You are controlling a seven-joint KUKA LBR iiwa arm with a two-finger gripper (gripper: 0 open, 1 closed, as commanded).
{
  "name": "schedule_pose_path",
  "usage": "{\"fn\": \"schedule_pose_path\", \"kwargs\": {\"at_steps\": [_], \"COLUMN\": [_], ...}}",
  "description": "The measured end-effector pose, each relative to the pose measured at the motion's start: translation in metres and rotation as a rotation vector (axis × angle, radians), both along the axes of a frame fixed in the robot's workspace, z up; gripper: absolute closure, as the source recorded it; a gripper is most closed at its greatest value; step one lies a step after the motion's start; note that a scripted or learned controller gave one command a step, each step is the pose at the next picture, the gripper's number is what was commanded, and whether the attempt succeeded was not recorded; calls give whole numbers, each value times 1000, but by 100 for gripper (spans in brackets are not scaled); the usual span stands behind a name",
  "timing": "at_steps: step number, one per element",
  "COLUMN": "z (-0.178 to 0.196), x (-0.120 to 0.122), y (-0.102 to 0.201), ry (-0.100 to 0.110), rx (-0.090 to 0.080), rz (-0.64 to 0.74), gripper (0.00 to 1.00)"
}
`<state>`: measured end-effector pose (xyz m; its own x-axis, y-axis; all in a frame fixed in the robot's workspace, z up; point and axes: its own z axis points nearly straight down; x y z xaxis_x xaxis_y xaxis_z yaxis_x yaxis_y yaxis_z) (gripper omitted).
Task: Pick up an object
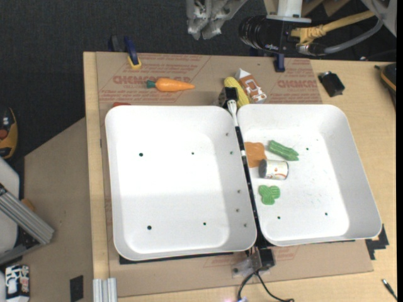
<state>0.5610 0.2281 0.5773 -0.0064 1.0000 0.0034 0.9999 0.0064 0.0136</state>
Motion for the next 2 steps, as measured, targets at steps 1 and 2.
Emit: {"fn": "schedule_pose_path", "kwargs": {"at_steps": [1,2], "z": [0,11], "x": [0,0], "y": [0,1], "ry": [1,-4], "rx": [0,1], "rz": [0,1], "gripper": [0,100]}}
